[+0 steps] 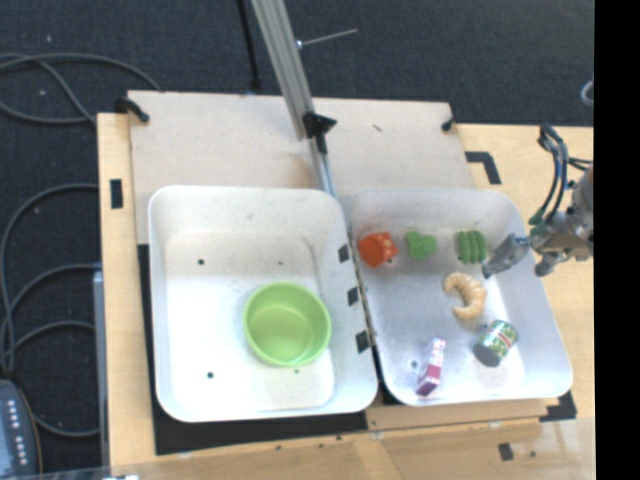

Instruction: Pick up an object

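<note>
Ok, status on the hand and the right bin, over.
Hand at right bin's right edge, nothing between fingers. Nearest: green ridged piece, croissant. Nothing blocking them.

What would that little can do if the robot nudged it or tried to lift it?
The can lies tilted on its side in the right bin, so a nudge would probably roll it. Its round, shiny-looking wall may slip between fingers. It looks small, so likely light.

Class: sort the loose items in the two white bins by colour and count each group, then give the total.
Green: 3 - bowl, small green toy, ridged green toy
Orange-red: 1 - toy
Tan: 1 - croissant
Mixed colours: 2 - can, carton
Total: 7
</note>
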Controlling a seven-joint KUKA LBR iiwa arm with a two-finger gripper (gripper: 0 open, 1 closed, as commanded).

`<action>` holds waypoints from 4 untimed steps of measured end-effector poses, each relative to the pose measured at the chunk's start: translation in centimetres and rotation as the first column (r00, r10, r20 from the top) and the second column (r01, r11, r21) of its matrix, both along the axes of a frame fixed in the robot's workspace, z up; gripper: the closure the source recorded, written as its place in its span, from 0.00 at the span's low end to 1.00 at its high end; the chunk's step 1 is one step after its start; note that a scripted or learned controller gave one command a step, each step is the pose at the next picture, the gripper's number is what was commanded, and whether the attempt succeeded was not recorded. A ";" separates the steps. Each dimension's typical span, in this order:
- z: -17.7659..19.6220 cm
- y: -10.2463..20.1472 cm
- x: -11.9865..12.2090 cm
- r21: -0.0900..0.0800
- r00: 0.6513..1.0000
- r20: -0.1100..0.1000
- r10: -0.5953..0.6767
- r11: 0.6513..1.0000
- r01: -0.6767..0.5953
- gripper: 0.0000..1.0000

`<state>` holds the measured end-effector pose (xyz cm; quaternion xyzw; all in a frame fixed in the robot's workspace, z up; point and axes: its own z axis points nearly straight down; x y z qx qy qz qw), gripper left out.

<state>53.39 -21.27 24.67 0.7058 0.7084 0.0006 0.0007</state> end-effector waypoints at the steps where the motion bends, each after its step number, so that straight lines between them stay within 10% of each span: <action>1: 0.0 0.0 0.0 0.000 1.000 0.000 0.000 1.000 0.000 0.00; 4: -14.5 1.0 -0.1 -0.002 1.000 -0.002 -0.006 1.000 0.006 0.00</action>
